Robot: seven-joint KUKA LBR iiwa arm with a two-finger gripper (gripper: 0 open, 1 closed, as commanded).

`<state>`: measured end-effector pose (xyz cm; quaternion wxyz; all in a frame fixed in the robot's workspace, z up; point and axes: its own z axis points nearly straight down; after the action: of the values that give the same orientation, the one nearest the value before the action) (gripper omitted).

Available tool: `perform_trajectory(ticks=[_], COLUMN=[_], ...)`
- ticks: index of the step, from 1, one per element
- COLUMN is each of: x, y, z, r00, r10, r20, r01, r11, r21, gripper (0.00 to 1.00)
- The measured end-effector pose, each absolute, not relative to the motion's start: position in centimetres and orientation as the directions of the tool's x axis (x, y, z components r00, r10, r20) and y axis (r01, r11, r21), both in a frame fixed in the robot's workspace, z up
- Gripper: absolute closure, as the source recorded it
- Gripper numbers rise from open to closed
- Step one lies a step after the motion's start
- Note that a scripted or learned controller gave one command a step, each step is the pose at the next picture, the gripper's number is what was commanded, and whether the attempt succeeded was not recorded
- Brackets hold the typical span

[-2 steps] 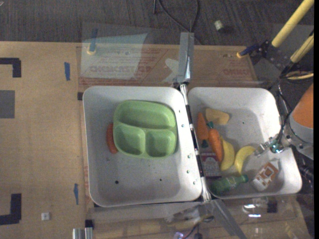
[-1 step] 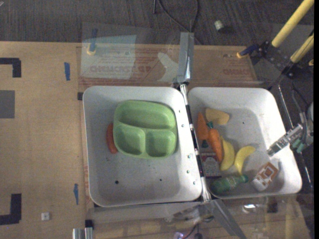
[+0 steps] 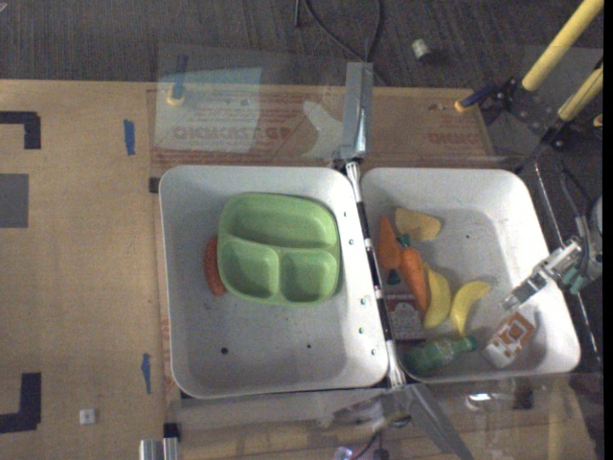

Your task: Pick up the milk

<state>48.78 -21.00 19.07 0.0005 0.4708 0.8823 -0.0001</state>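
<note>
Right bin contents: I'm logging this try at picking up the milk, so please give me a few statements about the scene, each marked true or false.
1. The milk carton lies in the right bin, near its front right corner. True.
2. The hand has the milk carton between its fingers. False: the hand is above and to the right of the carton, with nothing seen between them.
3. The green divided plate sits in the left bin. True.
4. The carrot lies on the green divided plate. False: it lies in the right bin, near the divider.
5. The green bottle stands upright. False: it lies on its side at the right bin's front edge.
</note>
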Motion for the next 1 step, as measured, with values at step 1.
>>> perform_trajectory(ticks=[1], x=[48.97], y=[-21.21], z=[19.85], r00=[-0.556], r10=[0.831], r20=[-0.003], r01=[0.831], r11=[0.556], r21=[0.001], gripper=[1.00])
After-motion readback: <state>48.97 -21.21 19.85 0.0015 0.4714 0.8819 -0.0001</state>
